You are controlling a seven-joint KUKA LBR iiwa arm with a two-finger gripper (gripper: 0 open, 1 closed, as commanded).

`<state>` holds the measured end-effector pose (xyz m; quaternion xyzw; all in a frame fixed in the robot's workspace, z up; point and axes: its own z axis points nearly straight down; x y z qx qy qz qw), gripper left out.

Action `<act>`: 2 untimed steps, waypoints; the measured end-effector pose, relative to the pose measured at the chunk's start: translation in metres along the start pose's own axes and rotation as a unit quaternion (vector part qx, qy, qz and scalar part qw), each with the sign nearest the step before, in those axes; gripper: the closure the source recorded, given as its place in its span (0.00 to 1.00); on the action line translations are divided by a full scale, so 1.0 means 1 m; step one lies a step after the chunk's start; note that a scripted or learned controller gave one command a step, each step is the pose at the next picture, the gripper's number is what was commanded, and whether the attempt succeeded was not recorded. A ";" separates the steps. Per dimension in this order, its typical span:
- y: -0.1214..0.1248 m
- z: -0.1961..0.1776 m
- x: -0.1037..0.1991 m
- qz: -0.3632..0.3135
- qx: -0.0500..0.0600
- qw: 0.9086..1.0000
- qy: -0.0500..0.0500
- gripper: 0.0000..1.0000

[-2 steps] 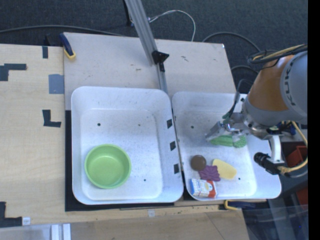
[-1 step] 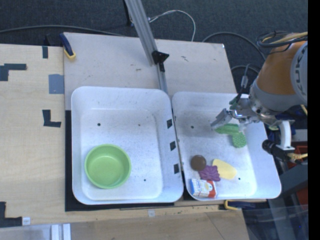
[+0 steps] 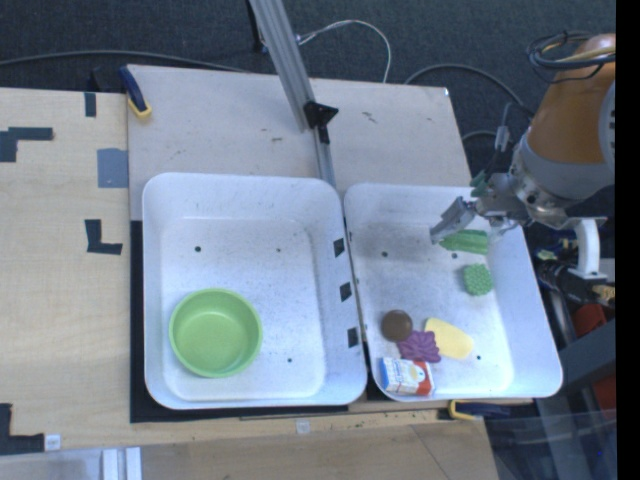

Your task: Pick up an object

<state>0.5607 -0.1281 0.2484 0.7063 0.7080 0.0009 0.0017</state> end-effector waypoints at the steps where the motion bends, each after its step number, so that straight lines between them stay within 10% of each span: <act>1: 0.001 -0.028 0.000 0.000 0.001 1.000 0.000 1.00; 2: 0.010 -0.025 0.048 -0.001 0.003 1.000 0.001 1.00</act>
